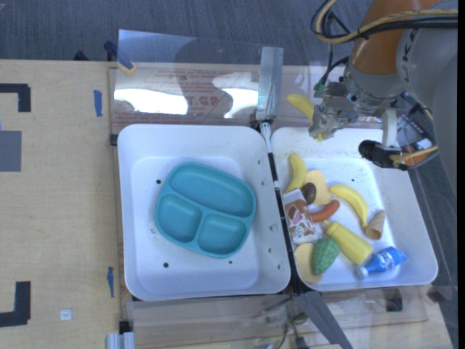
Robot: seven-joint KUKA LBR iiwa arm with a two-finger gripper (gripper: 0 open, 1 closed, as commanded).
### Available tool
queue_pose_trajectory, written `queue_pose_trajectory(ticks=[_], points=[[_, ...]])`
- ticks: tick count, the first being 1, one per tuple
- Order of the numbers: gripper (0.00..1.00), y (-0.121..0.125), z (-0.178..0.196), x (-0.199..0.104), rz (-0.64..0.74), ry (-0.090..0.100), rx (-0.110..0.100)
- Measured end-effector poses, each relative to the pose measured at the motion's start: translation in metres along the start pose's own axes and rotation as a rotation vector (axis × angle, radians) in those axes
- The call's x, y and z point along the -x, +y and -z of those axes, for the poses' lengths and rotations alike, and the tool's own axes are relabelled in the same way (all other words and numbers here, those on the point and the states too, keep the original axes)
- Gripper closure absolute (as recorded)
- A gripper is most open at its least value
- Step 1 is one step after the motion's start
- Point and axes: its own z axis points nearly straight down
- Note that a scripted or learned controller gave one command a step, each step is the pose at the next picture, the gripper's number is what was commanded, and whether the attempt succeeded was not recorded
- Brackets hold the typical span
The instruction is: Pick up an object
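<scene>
The right bin (pixel 407 195) holds several toy foods. Among them are a banana (pixel 297 171) at the back left, a second banana (pixel 351 200), a red sausage (pixel 325 211), a printed packet (pixel 300 222), a yellow block (pixel 349 243), a green bumpy piece (pixel 325 254), a cone (pixel 375 225) and a blue bottle (pixel 382 260). My gripper (pixel 322 128) hangs over the bin's back left corner, above and behind the first banana. Nothing is visibly held in it.
In the left bin (pixel 138 195) lies a teal divided plate (pixel 205 209). A clear upright wall (pixel 189 86) runs behind both bins, with a yellow reflection (pixel 301 106) by the gripper. A ridge (pixel 275 187) divides the bins. The arm (pixel 399 42) fills the upper right.
</scene>
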Motion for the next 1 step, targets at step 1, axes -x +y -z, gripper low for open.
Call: queue_pose_trajectory(ticks=[1], points=[[1.0, -0.0217, -0.004, -0.0693, -0.031, 0.0, -0.012]])
